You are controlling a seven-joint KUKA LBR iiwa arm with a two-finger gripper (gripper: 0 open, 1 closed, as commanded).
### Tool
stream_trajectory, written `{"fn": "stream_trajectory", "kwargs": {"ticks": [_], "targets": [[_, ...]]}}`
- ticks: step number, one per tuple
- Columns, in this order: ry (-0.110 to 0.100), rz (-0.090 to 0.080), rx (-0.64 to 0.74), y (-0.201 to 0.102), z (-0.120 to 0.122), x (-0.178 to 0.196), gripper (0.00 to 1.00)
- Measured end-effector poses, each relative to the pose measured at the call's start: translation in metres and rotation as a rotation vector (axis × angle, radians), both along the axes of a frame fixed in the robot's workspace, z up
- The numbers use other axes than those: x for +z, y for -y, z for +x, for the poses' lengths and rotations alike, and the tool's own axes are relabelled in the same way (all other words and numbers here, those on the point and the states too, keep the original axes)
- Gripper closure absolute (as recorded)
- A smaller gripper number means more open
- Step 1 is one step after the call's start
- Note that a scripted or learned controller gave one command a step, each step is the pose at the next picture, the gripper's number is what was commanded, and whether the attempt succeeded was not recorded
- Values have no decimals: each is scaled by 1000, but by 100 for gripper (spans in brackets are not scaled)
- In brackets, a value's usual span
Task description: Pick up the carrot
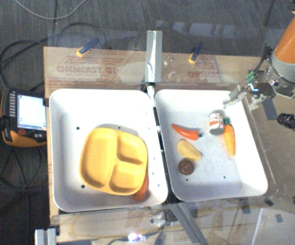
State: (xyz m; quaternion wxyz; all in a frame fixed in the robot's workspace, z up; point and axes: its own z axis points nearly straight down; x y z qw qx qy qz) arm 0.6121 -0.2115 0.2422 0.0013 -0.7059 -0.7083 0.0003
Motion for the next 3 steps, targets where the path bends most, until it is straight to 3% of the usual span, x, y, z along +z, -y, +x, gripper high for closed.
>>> {"fn": "stream_trajectory", "kwargs": {"ticks": [1, 2, 3], "targets": [[-1, -4, 19, 13, -23, -90, 0], [7, 7, 24, 3, -5, -145, 0], [4, 9, 26, 1, -5, -138, 100]]}}
